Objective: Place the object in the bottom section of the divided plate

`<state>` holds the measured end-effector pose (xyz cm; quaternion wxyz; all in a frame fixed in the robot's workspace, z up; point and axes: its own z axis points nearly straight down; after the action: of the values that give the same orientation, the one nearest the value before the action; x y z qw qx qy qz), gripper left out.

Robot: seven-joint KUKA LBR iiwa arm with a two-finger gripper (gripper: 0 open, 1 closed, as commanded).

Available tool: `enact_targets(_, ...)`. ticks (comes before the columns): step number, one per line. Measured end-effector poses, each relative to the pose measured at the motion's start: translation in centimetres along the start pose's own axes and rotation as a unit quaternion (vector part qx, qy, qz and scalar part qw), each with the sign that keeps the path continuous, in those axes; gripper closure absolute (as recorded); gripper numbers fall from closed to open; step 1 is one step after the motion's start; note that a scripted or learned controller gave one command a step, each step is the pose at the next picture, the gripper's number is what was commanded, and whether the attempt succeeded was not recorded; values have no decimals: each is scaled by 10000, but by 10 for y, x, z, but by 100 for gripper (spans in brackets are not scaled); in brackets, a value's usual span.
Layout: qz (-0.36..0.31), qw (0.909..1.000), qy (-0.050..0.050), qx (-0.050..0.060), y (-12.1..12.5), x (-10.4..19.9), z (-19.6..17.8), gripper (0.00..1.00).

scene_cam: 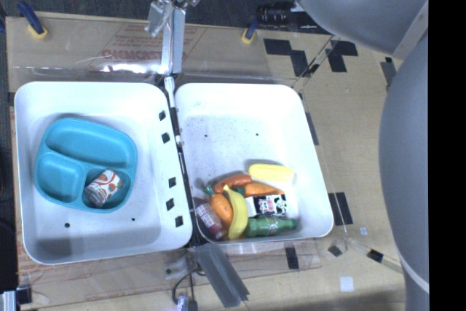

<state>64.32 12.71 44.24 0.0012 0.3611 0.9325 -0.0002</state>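
The arm is reaching in from the right and hanging high over the far edge of the surface, its end effector sitting above the seam where the two white bins meet, well apart from everything in them. How it is set I cannot tell from this slant. Nothing is showing beneath it, so I am not reading it as carrying anything. In the left bin the blue divided plate is lying flat, and a small can with a white and reddish label is resting on its side in the compartment nearest the viewer on the right — the one I am taking for the bottom section. In the right bin a heap of toy food is crowding the near corner: a banana, a carrot, a pale yellow piece, a small carton and a green bottle, all touching or overlapping. Judging from how things are lying, the placing step is looking done and the arm is standing clear — though whether the can is the intended object I cannot confirm. If so, the next move is calling for little beyond keeping the arm up and away from the plate, so as not to knock the can out.
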Motion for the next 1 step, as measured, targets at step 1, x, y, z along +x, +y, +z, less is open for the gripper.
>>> enact_targets(1, 3723, 9281, 5, 15, -37, -36, 1, 100)
